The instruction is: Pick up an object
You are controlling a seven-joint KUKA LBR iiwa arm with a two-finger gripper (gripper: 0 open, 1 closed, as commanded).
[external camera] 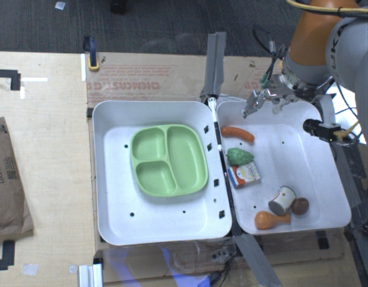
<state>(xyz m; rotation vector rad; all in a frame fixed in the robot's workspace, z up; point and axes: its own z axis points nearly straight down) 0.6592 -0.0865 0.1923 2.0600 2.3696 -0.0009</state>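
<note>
Claw (253,105) hovers above the sausage (238,134), at the right bin's (327,178) far edge; grip state indeterminate. Nothing held; likely staging a descent.

We see 2 white bins on the worktop (46,100). The left bin (106,178) holds a green divided tray (169,159). The right bin (315,160) holds a sausage (238,134), a green leafy item (239,156) and a small carton (244,174); the gripper (254,103) hangs over its far corner.
</note>
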